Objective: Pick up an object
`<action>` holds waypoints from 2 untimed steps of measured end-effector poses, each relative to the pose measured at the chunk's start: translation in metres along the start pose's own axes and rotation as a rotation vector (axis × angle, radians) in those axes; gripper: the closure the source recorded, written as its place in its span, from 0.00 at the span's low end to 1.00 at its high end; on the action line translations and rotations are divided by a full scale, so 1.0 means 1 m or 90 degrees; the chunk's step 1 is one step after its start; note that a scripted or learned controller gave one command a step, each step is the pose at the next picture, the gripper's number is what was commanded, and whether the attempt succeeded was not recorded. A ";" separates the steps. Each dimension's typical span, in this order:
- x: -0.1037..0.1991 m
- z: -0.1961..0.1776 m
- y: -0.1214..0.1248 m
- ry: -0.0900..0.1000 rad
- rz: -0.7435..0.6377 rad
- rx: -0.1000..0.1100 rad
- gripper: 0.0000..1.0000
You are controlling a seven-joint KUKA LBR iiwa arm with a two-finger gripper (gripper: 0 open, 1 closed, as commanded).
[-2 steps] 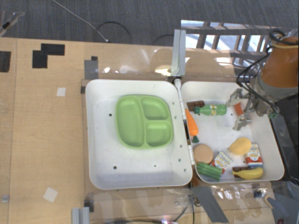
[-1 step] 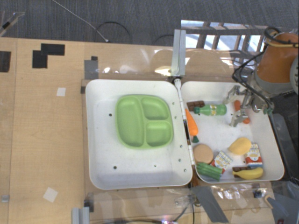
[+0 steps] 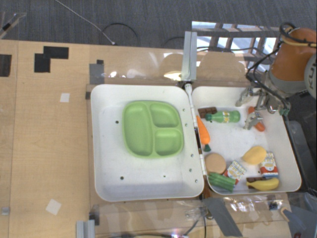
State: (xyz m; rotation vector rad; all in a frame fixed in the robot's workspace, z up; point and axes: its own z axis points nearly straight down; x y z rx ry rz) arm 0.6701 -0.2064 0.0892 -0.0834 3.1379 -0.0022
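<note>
Gripper (image 3: 254, 121) hangs open and empty at 1 o'clock in our right bin (image 3: 295, 172), green bottle (image 3: 224, 116) just at its 9, lumpy yellow lemon (image 3: 254, 154) and curved banana (image 3: 263, 184) toward 6.

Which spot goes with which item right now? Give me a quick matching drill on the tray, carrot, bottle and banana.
Things:
1. tray
2. carrot
3. bottle
4. banana

Places:
A. near front right corner of the right bin
B. along the right bin's left wall
C. middle of the left bin
D. back of the right bin, lying on its side, left of the gripper

Pairs: 1-C, 2-B, 3-D, 4-A
</note>
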 end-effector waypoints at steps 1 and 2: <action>0.012 0.001 0.002 -0.005 0.104 -0.001 0.00; 0.008 -0.014 0.002 -0.014 0.103 0.001 1.00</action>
